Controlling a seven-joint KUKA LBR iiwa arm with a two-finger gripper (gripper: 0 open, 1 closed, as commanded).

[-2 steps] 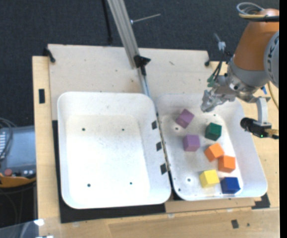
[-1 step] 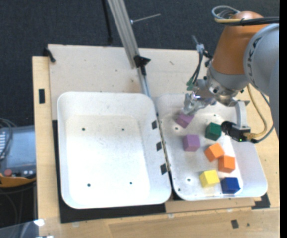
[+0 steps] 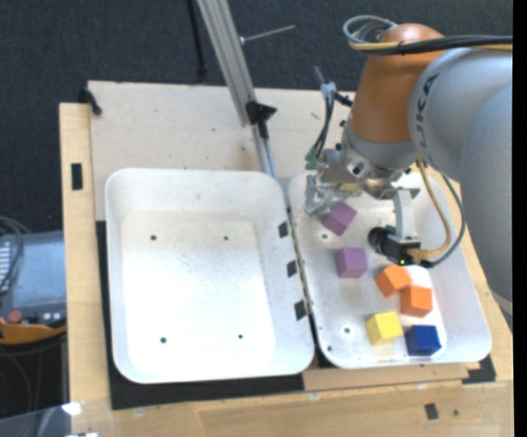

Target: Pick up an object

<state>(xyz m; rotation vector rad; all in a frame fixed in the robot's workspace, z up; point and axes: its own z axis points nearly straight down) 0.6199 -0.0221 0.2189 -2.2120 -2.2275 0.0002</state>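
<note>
A blue cube (image 3: pixel 422 340) sits nearest, beside a yellow one (image 3: pixel 383 326) (right bin (image 3: pixel 454 353)) — farther back, the end effector (image 3: pixel 329 203) grasps a purple cube (image 3: pixel 339 218).

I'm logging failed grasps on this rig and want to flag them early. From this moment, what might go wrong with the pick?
1. The gripper sits at the upper purple block, which looks tilted and only partly beneath it; the grasp may be shallow and slip.
2. That block is near the right bin's left wall, so a finger might catch the rim.
3. A second purple block lies close by and may get nudged.
</note>
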